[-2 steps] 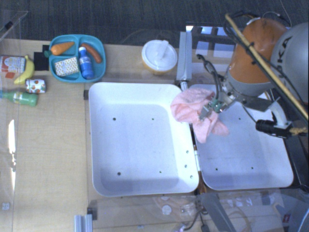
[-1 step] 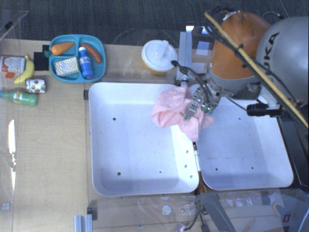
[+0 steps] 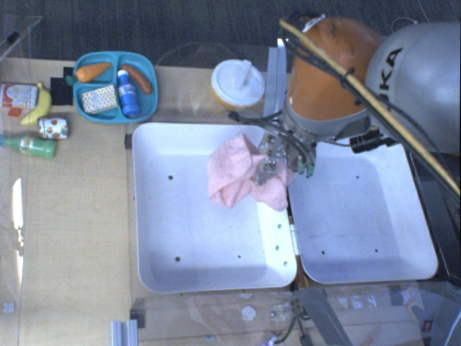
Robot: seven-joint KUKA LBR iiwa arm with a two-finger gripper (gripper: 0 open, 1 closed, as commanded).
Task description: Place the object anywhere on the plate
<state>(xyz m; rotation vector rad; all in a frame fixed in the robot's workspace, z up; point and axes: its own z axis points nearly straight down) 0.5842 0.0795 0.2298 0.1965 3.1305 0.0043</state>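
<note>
The gripper [image 3: 277, 166] sits on the pink cloth [image 3: 234, 173]; finger state cannot be told. Grip should be confirmed before lifting.

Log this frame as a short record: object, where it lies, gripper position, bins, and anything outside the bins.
object: pink cloth, crumpled
location: left bin, upper right part, by the divide between the bins
gripper: over the cloth's right edge; grip on it cannot be told
right bin: white, beside the left bin
outside bins: blue divided plate with toy food, white lidded cup, banana, small can
</note>
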